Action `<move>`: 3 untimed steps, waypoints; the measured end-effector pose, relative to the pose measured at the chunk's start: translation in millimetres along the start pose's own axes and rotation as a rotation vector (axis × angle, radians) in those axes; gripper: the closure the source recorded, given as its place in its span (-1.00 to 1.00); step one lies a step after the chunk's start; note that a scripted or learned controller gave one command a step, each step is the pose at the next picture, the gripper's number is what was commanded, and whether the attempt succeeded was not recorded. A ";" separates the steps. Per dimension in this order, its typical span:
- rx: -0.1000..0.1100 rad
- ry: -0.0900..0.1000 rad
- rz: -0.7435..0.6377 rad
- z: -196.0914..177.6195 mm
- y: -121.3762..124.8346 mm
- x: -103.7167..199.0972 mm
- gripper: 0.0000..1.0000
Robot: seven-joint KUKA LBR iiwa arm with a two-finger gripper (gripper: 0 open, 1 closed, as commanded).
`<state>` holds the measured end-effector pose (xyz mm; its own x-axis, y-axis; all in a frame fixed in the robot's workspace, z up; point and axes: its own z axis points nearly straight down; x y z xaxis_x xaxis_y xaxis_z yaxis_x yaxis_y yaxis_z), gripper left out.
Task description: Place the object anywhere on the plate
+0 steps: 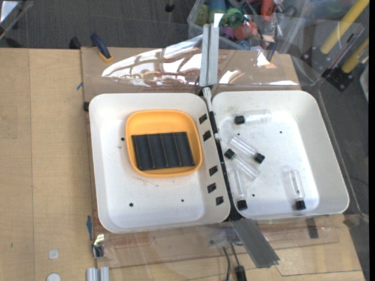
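Plate (164,120) — glossy orange, squarish — bears ridged black slab (163,150).

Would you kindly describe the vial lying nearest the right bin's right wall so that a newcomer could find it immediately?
Start at the right white bin, the one without the orange plate. Several clear vials with black caps lie scattered inside it. The wanted vial lies alone toward the bin's near right corner, cap pointing to the front edge, apart from the cluster by the divider.
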<state>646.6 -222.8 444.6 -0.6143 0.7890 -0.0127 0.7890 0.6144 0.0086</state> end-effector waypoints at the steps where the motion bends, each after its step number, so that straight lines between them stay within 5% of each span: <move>1: 0.003 0.007 -0.317 10.6 17.0 -11.5 1.00; 3: -0.004 0.015 -1.162 9.7 5.5 -3.8 1.00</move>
<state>653.4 -222.4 435.1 -0.9681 -0.2504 -0.0034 -0.2504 0.9681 0.0022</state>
